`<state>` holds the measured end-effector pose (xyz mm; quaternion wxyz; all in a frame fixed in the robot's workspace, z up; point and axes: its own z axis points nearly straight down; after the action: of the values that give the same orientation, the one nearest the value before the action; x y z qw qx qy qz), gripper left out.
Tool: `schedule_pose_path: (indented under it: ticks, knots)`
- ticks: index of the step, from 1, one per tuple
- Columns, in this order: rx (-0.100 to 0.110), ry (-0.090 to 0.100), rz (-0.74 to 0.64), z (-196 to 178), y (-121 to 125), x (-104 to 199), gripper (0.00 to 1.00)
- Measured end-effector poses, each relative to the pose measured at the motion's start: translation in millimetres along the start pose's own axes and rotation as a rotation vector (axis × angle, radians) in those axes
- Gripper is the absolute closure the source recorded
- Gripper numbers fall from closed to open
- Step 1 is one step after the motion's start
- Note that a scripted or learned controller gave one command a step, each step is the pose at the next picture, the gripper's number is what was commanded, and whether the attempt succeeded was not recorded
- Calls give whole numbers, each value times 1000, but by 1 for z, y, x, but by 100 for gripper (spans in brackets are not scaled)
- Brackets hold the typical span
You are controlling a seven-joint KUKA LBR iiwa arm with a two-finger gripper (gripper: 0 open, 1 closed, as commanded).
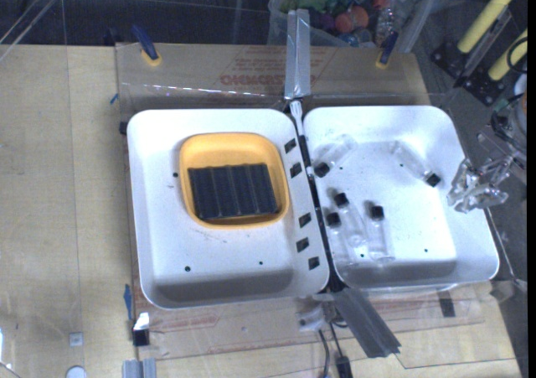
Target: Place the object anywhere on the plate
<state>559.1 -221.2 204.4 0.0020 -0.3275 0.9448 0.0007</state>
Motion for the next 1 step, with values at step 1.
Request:
schedule_pose_path:
  ticks: [1]
  knots:
    - [0, 0, 0, 0, 0, 0, 0]
